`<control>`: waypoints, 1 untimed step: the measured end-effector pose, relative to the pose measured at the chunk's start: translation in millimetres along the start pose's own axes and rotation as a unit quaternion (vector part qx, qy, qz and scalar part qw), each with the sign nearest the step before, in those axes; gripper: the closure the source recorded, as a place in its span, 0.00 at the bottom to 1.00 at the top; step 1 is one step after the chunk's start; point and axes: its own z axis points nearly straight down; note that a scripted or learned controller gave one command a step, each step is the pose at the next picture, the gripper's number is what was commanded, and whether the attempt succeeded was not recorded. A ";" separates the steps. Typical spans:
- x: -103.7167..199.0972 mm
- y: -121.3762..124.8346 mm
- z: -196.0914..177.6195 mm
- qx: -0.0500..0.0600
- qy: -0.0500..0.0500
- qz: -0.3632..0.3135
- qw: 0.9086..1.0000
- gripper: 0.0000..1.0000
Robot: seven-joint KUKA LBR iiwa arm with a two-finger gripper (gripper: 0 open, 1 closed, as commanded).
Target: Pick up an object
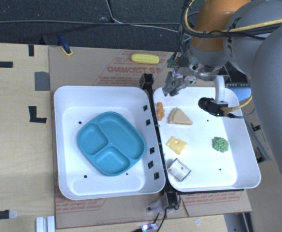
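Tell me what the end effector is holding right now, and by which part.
Nothing is held. The end effector hangs over the right bin's far left corner, above the sandwich wedge, with nothing between its fingers.

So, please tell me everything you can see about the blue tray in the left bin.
The blue tray looks like smooth plastic, a rounded rectangle with three shallow compartments that hold nothing. It lies flat, turned at a slant, near the middle of the left bin. Nothing else touches it.
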 end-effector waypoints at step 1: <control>53.6 2.0 16.0 0.001 0.000 0.000 1.000 1.00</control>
